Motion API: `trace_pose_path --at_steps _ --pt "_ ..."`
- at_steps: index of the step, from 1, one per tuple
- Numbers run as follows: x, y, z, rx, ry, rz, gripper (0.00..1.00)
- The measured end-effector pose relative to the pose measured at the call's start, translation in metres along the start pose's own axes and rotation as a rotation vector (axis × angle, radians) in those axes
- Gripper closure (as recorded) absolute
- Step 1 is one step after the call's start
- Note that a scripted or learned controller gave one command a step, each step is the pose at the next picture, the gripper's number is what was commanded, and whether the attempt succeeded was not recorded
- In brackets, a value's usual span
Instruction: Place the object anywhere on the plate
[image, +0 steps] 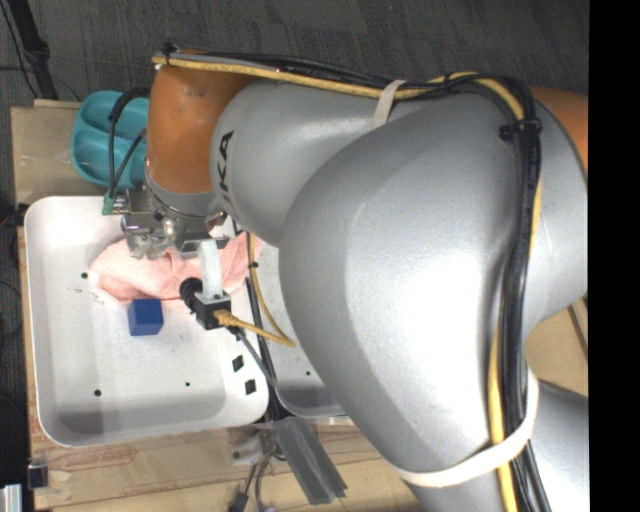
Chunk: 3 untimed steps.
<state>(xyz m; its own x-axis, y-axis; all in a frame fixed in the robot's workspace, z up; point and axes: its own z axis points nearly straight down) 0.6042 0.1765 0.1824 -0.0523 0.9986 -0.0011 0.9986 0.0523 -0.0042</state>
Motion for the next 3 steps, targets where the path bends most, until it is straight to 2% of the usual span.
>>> trace_pose_path --at_steps 1,2,3 --pt "-0.035 -0.007 0.031 0.0 0.0 -0.118 1.0" --pt "0.001 -0.076 0.066 -0.053 0.006 -0.025 1.0" --pt "-0.02 0.002 0.007 -0.003 0.0 -0.142 1.0"
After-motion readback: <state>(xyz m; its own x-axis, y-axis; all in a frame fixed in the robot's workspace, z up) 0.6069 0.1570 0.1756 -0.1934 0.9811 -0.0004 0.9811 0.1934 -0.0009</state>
